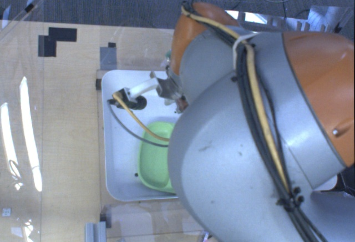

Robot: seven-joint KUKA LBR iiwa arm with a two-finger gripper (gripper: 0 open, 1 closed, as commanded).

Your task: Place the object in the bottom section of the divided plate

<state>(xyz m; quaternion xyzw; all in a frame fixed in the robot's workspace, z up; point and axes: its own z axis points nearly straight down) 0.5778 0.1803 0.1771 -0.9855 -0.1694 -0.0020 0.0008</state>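
The grey arm [238,146] reaches in from the right and covers most of the bench [61,124] on that side. Its bulk hangs over the right part of a white bin [119,146].

The gripper [173,94] sits low over the far half of this bin, close to its far edge. The wrist hides so much of it that I cannot tell whether it is open or closed, nor whether anything is held in it.

The green divided plate [158,160] lies on the bin floor in the near half, close to the near edge. Its left rim is in plain sight, while the arm covers its right part (so the sections cannot be told apart). A small dark speck [137,175] lies on the bin floor just beside the plate's left rim; it is too small to identify.

On the bare wood well to the left of the bin, towards the bench's far edge, there is a black angular mark [55,40]. A grey bracket [108,56] stands just outside the bin's far left corner.
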